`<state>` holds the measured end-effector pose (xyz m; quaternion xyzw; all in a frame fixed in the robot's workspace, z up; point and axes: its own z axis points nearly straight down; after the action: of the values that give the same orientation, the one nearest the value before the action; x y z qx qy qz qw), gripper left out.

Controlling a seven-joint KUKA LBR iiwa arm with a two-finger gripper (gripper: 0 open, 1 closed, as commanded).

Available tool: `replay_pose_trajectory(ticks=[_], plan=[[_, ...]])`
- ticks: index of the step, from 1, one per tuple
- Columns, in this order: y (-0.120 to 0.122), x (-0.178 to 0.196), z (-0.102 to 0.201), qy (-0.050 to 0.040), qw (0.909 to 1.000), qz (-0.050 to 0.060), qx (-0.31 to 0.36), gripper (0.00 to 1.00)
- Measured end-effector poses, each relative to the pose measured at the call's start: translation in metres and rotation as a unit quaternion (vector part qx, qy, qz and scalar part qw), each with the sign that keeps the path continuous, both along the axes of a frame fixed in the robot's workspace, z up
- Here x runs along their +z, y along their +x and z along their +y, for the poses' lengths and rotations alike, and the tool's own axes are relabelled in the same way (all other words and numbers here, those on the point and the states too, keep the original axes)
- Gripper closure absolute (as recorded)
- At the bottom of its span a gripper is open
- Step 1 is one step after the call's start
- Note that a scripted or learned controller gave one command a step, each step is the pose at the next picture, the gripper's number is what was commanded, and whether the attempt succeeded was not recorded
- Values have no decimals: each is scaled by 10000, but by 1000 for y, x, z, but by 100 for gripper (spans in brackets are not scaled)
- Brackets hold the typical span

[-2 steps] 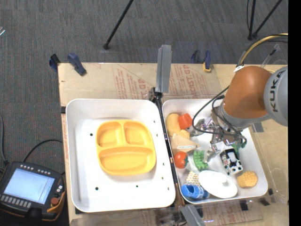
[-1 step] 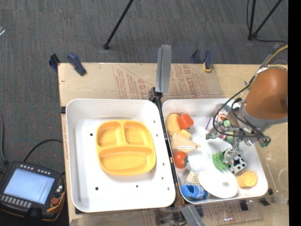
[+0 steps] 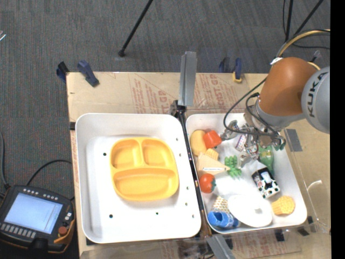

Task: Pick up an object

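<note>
Your tool [image 3: 252, 144] hangs low over the right bin [image 3: 299, 190], among the toys; whether it's parted or closed, you cannot tell. The green leafy toy [image 3: 233, 166] lies just below-left of it, and the green bottle [image 3: 266, 157] just to its right, closest.

"KUKA" lettering on grey arm [image 3: 322, 99], partly cut off

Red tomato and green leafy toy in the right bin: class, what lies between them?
A bare stretch of white bin floor separates the red tomato from the green leafy toy, in the camera view.
</note>
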<state>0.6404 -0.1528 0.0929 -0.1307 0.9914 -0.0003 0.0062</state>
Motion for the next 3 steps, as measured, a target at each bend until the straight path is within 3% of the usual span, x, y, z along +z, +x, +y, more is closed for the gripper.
replay_pose_trajectory(ticks=[1,2,3], plan=[[-10,0,-49,-6,9998,4,202,0],[-2,0,-30,-14,9996,4,293,0],[-42,1,-57,-12,9955,-2,950,0]])
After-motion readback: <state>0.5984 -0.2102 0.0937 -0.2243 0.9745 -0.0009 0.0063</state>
